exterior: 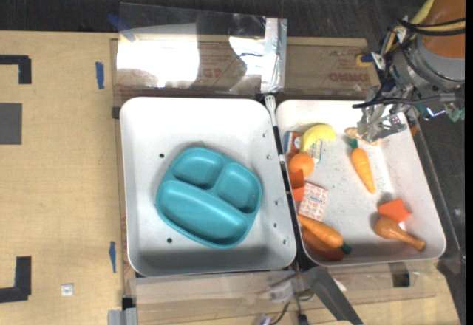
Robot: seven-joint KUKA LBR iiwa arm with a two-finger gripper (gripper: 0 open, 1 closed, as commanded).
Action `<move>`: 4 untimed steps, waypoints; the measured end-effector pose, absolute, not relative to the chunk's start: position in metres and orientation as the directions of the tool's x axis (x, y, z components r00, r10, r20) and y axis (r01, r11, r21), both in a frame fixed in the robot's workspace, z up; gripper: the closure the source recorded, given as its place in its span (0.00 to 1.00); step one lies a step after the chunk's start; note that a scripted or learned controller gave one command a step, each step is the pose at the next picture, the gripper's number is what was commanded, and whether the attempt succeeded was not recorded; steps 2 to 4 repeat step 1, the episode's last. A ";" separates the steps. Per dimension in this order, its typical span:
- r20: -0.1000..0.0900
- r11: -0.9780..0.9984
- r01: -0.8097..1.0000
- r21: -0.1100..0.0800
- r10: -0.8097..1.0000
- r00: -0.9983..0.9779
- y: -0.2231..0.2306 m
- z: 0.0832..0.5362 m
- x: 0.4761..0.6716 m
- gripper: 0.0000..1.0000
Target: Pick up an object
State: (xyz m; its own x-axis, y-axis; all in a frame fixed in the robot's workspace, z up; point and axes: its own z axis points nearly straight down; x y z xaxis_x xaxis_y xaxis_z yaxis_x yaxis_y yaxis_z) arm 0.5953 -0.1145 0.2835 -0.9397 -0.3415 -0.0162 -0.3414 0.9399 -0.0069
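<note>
Orange target: a small carrot [361,168] lies in the right bin [432,198], just below and slightly left of the gripper [372,128].
Long axis: runs from its green top near the gripper down and a little right, toward the bin's front.
Gripper: hangs over the bin's back right part; how it is set, I cannot tell.
Surface: speckled white bin floor, flat and bare around the carrot.
Room: yellow lemon [319,135] to the left, orange block [394,209] and pear-shaped toy [397,231] toward the front, all apart from it.
Other bin: left bin [140,139] carries a teal divided tray [210,195].
Base: cardboard-covered worktop [52,168].
</note>
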 end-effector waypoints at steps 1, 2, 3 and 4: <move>-0.005 0.894 -0.449 0.000 -0.449 -0.894 -0.071 0.256 0.569 1.00; -0.005 0.894 -0.449 0.000 -0.449 -0.894 -0.071 0.256 0.569 1.00; -0.005 0.894 -0.449 0.000 -0.449 -0.894 -0.071 0.256 0.569 1.00; -0.005 0.894 -0.449 0.000 -0.449 -0.894 -0.071 0.256 0.569 1.00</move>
